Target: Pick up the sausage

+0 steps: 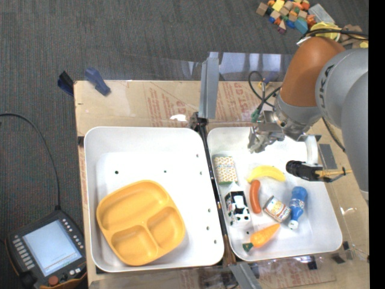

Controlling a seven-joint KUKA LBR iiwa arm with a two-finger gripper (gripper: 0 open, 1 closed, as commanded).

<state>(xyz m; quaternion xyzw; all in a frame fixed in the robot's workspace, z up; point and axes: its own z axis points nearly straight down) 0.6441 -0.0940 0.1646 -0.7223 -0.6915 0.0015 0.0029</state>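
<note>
The sausage [255,195] is a short red-orange link lying lengthwise in the right bin [328,236], just below a yellow banana [267,173]. My gripper [259,142] hangs over the back part of that bin, up and slightly right of the sausage, well apart from it. It sits above bare white floor with nothing seen in it.
Around the sausage lie a black-and-white cow toy [237,208], a small can [276,209], a blue bottle [296,206], a carrot [263,236] and a patterned box [225,169]. A yellow divided plate [141,221] lies in the left bin [102,143]. Coloured blocks [287,9] lie on the floor beyond.
</note>
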